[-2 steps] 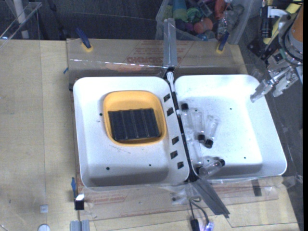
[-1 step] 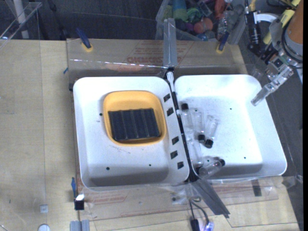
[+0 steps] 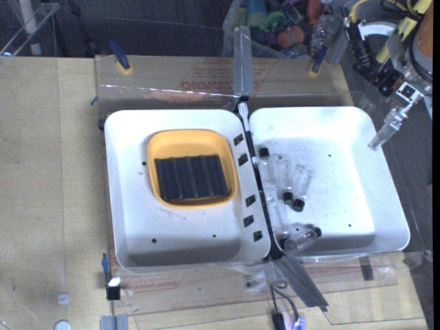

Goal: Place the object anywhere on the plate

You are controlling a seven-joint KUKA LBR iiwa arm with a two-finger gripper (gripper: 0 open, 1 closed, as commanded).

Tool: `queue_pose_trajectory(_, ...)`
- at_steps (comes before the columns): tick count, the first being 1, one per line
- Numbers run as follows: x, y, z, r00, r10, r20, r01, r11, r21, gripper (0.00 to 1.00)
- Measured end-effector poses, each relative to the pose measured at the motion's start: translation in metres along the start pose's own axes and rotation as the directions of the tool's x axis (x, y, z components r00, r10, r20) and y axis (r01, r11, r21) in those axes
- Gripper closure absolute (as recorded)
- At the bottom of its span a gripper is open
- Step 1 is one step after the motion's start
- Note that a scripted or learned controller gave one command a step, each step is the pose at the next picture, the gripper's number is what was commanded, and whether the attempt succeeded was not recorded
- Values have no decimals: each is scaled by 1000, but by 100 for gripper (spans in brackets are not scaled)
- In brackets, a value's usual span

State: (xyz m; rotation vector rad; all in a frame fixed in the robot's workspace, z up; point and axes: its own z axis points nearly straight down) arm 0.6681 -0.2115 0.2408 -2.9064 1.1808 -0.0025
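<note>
A yellow, rounded-square plate [image 3: 191, 143] sits in the left bin [image 3: 130, 205]. A black ridged rectangular object [image 3: 191, 177] lies flat on the plate, covering most of its middle. My gripper [image 3: 385, 130] hangs above the right bin's upper right rim, far from the plate. I see nothing held in it.
The right bin [image 3: 344, 177] holds several clear small bottles with black caps [image 3: 292, 199] near its left wall, and one more [image 3: 302, 236] in the front left corner. A divider with black tabs [image 3: 247, 184] separates the bins. A box of colourful toys [image 3: 285, 12] stands behind the bench.
</note>
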Motion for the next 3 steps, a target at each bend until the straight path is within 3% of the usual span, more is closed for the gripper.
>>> queue_pose_trajectory(1,-6,-6,1,965,-261,0,261,965,1,0)
queue_pose_trajectory(2,4,7,30,839,-544,2,544,839,1,0)
queue_pose_trajectory(3,5,5,13,838,-545,1,545,838,1,0)
